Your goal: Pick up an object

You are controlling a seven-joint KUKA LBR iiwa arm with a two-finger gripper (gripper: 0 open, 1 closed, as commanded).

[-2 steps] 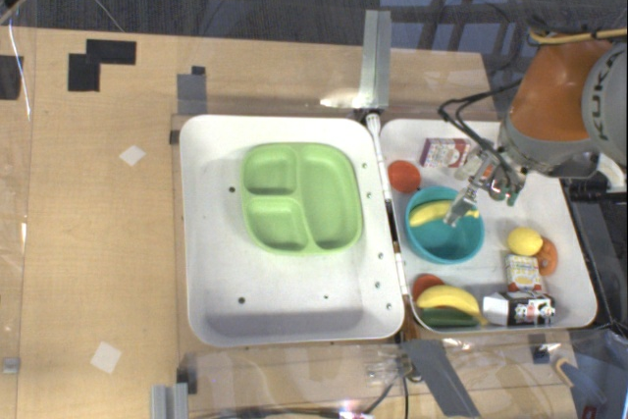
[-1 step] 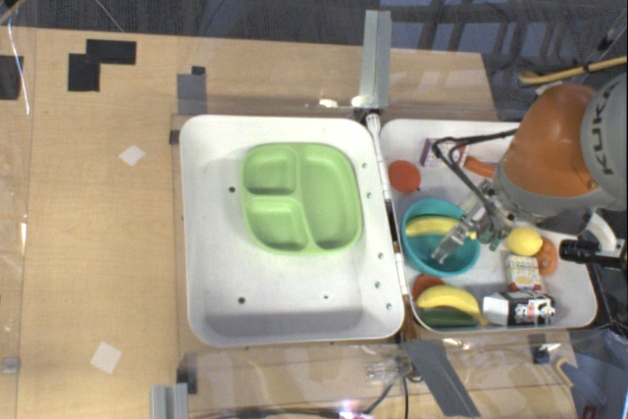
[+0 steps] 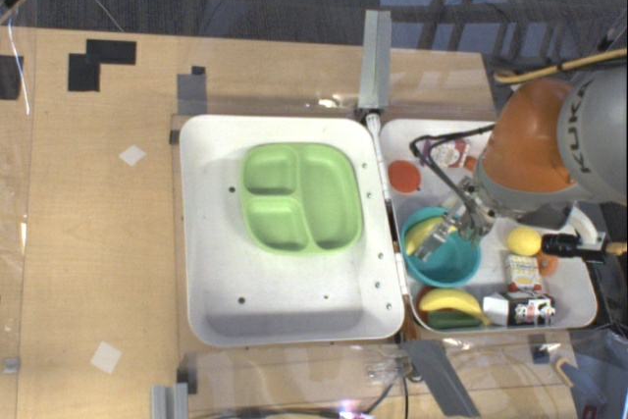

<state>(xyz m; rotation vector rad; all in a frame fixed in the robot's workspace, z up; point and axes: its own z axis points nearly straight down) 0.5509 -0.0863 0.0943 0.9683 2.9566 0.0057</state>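
- Wooden desk carries two white bins; left bin holds a green tray.
- Gripper sits over the teal bowl in the right bin; its grip cannot be told.
- Banana lies at that bin's near edge.

Bright, even overhead light, and we see it sharp throughout.
We note soft shadows inside the left bin and faint glare on the bench.

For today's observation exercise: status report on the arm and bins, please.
Gripper low over teal bowl in right bin. Nothing visibly held. Banana, lemon crowd close by.
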